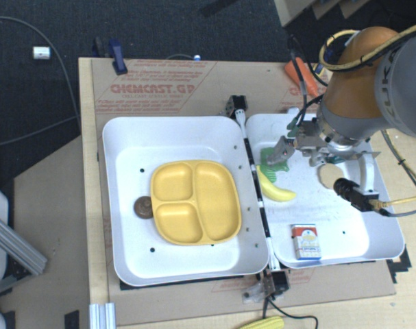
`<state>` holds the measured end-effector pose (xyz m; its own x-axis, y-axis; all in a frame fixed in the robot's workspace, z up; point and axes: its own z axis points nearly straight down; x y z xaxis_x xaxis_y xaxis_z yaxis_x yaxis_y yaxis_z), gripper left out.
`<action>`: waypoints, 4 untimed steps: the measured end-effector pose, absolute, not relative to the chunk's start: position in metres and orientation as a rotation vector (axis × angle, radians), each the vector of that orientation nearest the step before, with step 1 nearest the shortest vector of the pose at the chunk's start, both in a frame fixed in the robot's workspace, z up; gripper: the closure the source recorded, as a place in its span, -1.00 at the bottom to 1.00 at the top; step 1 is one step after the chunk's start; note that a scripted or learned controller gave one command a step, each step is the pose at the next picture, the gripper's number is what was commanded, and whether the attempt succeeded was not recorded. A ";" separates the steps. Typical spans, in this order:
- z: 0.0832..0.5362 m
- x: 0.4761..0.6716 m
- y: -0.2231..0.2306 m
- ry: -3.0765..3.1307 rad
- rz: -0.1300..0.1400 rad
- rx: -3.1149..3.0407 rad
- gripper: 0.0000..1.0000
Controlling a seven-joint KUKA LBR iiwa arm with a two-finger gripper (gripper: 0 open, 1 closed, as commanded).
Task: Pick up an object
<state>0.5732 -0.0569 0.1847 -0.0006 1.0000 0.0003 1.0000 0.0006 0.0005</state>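
Right of centre in the frame, the gripper point(282, 153) sits low over the upper left part of the right bin point(372, 242), at the end of the grey arm point(399, 60) with its orange band point(355, 70) that enters from the upper right. Whether the claw is spread or pressed together I cannot tell; the wrist body hides most of it and nothing is plainly seen between its tips. Just below and left of the claw lies a green object point(275, 162), partly covered by it, and whether they touch cannot be made out. Touching the green object's lower edge is a yellow banana point(274, 188), lying close along the bin's left wall and curving toward the lower right. Near the bottom of the same bin, well apart from the banana, a small box point(306, 242) with a red-and-white top and blue edge lies flat.

The left bin point(125, 204) holds a yellow divided plate point(194, 202) with three compartments, set near its middle. A brown round object point(143, 207) peeks out at the plate's left edge, partly under it. Both bins rest on a cardboard sheet point(153, 88) with red printing, and a black clip point(236, 105) sits at the top of the seam between them. A blue clamp point(117, 57) grips the cardboard's upper left edge.
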 end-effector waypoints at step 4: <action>0.085 0.667 -0.091 2.224 0.000 2.221 -1.00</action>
<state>0.6666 -0.0908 0.0850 -0.0012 1.0000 0.0011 1.0000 0.0012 -0.0010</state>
